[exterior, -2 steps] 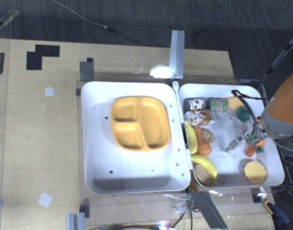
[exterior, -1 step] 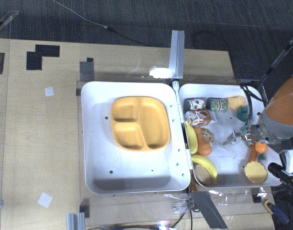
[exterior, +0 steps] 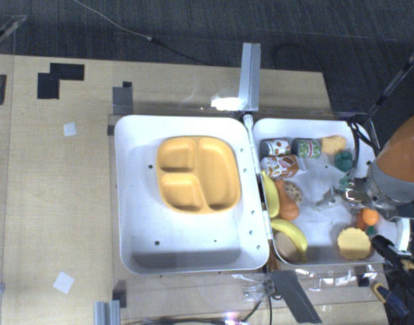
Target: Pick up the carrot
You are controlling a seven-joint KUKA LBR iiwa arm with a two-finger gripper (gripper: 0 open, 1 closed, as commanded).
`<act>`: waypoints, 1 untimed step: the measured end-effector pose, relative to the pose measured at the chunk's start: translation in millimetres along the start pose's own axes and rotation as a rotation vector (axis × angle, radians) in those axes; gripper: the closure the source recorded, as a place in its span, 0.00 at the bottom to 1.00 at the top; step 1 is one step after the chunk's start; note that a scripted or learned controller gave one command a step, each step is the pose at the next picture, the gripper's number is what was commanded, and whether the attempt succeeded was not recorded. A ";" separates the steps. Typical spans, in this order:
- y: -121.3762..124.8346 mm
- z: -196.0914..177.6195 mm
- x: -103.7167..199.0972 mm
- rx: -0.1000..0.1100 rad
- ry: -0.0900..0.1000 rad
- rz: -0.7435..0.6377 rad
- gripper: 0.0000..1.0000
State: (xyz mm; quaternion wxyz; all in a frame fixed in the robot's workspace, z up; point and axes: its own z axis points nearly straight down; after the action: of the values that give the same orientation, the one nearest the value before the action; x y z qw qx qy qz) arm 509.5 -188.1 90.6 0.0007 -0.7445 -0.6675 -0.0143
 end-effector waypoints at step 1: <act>-8.3 -23.9 -1.8 0.011 -0.010 0.232 0.00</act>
State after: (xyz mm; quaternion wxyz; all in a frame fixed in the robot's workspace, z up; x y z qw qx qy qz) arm 500.6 -189.5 114.3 0.0032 -0.8169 -0.5768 -0.0065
